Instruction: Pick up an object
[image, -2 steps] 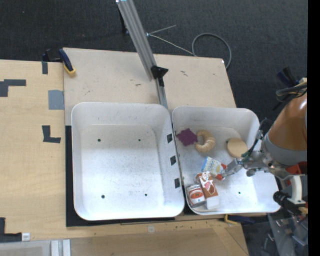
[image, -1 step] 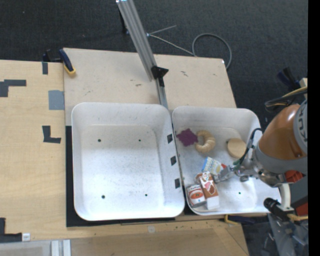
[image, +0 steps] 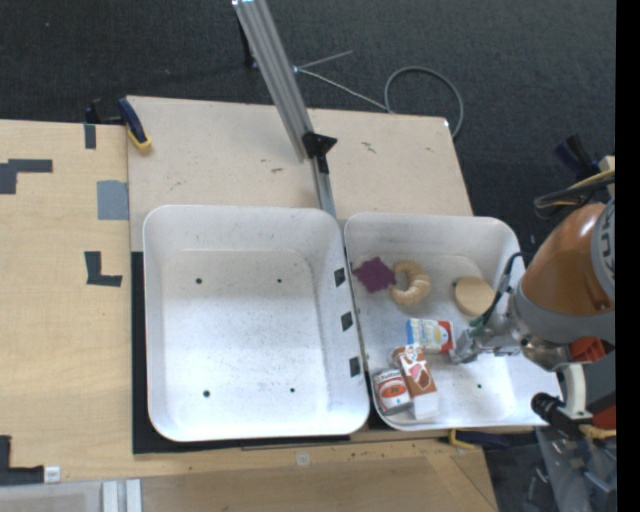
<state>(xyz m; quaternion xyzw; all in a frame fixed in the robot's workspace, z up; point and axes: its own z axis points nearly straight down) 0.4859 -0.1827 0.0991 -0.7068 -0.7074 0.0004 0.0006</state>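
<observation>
My gripper (image: 466, 348) hangs low over the right bin (image: 430, 232), near its right side, below the arm's orange band (image: 572, 262). Just left of it lies a small white carton with red, green and blue print (image: 428, 334). A red and white carton (image: 416, 380) and a small can (image: 391, 391) lie at the bin's front. A tan ring-shaped bagel (image: 410, 284), a purple piece (image: 373, 273) and a round tan disc (image: 473, 295) sit towards the back. I see nothing between the fingers.
The left bin (image: 160, 300) stands beside the right one, sharing a middle wall. A slanted metal rail (image: 290, 90) runs down from the top to the bins' back edge. A cable loops on the dark floor behind the bench.
</observation>
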